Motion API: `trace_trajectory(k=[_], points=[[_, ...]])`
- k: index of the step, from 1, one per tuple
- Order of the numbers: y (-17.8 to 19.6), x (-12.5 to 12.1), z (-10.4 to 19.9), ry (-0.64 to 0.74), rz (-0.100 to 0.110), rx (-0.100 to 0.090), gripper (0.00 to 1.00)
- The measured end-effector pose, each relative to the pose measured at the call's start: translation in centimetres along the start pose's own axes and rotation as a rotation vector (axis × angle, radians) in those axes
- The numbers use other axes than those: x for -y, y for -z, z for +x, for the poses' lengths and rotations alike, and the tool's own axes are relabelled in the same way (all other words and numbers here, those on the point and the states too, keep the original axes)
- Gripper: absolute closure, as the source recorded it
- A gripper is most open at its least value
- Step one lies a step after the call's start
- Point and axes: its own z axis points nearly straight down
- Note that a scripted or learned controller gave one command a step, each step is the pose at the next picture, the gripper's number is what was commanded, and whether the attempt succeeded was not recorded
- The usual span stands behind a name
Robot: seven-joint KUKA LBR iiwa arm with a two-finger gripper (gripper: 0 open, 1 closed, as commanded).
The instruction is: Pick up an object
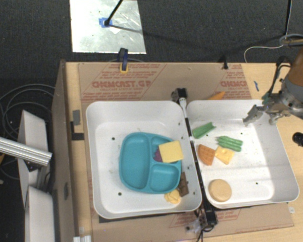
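Nearest the camera, a round tan bun point(220, 190) lies in my right bin point(285, 185), with an orange wedge point(206, 154), a yellow piece point(224, 154) and green beans point(229, 142) behind it. My claw point(263, 114) hangs over the bin's far right rim, grasping nothing; whether it is released or clenched I cannot tell. Left bin point(100, 159): a teal plate point(138, 165).

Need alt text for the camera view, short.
A grey robot arm's gripper hangs with open fingers over the right white bin, which holds green bean-like pieces, orange and yellow wedges and a round tan bun. The left white bin holds a teal divided plate with a yellow block.
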Motion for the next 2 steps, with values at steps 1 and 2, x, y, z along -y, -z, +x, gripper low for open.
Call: trace_trajectory(k=[1,2], points=[[-6.0,5.7,6.1,0.004,0.010,-0.006,0.00],[-10.6,7.7,8.9,0.003,0.004,-0.002,0.00]])
